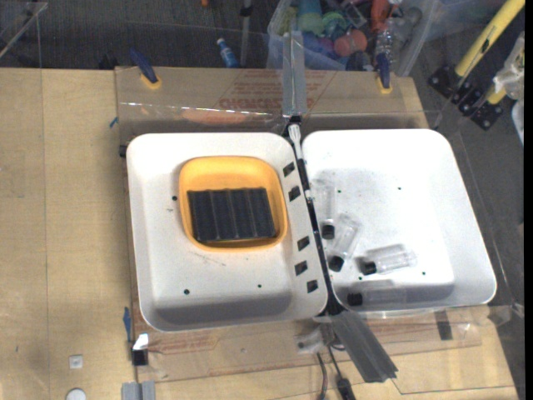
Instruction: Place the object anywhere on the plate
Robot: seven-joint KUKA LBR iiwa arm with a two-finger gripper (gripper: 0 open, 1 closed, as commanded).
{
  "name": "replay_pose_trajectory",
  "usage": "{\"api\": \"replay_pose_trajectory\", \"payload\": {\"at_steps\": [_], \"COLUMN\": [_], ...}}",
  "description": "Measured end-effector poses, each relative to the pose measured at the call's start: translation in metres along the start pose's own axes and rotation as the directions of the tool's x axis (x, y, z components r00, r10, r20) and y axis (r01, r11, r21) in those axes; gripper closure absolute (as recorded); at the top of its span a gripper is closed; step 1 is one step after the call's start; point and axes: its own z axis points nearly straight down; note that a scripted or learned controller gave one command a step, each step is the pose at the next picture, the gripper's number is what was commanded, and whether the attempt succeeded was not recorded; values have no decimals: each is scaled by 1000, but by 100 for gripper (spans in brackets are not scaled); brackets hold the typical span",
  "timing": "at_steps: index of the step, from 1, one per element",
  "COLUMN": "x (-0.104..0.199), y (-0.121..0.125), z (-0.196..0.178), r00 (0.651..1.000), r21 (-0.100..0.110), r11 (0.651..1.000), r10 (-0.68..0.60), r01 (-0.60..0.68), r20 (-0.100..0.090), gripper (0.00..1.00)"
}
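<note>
Two white bins (pixel 154 248) | one orange plate (pixel 229 167) | one dark ribbed block (pixel 231 213) on it | end effector: cannot tell

The two bins, left (pixel 154 248) and right (pixel 433 182), look like smooth white plastic with a soft sheen. The plate (pixel 200 172) looks like glossy orange plastic, and the ribbed black slab (pixel 231 215) on it is matt. The small bottles (pixel 387 259) in the right bin are clear plastic with dark caps. The surface (pixel 58 190) looks like pale matt wood.
</note>
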Motion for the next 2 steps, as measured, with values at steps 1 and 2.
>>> {"api": "replay_pose_trajectory", "payload": {"at_steps": [1,2], "x": [0,0], "y": [0,0], "z": [0,1], "r00": [933,730], "r21": [-2,-3], "r11": [933,730], "r10": [-359,-683], "r01": [359,683], "r20": [1,2], "gripper": [100,100]}}
